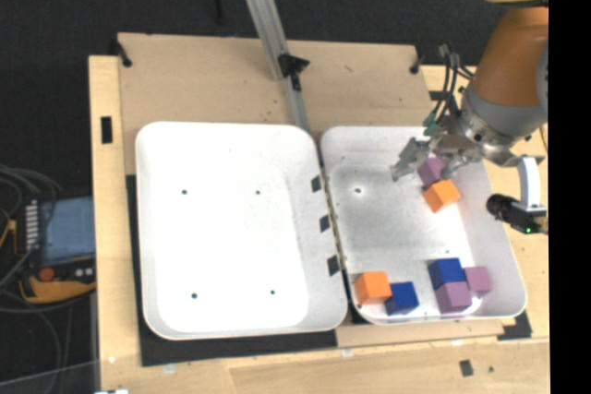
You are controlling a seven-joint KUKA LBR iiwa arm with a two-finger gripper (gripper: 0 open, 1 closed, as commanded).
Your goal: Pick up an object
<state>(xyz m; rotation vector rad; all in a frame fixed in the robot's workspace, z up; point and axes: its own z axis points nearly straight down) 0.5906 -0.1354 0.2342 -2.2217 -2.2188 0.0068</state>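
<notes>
Hovering over the upper right part of the right-hand bin (369,226), the gripper (427,163) sits right at a small purple block (429,169), which shows between or just under its grey fingers — whether they are spread or closed on it I cannot tell from this slant. Just below that block, touching or nearly so, lies an orange block (442,195). The step in hand looks like the grasp itself: the arm is at the pick point, and the purple block is the likely target.

Farther from the gripper, along the near wall of the same bin, sit the rest — a blue block (446,271) with a purple block (477,280) beside it and another purple one (452,295) in front, then a small blue block (402,297) next to an orange block (373,286). Farthest off is the left bin (231,226).

The next move, I judge, calls for a firm close on the purple block and a straight lift, without dragging the orange neighbour along.
</notes>
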